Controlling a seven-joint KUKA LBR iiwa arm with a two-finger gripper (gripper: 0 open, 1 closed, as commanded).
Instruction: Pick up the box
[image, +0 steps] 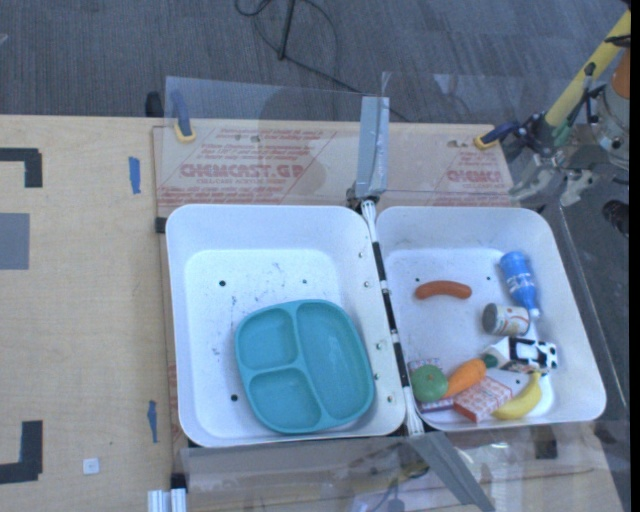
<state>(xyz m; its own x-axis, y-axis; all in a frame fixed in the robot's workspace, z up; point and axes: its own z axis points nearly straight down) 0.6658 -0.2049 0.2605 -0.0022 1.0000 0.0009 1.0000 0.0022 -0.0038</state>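
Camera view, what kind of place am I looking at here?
Probably a robot-manipulation lab bench: two white bins side by side hold toy food like a banana and a teal divided tray, with clamps and cables beyond.

My bench (80, 340) looks like pale, matt wood. Both bins (190, 250) are white plastic, faintly speckled. The teal divided tray (303, 365) is smooth plastic with a soft sheen. The red box (482, 398) looks like printed card.
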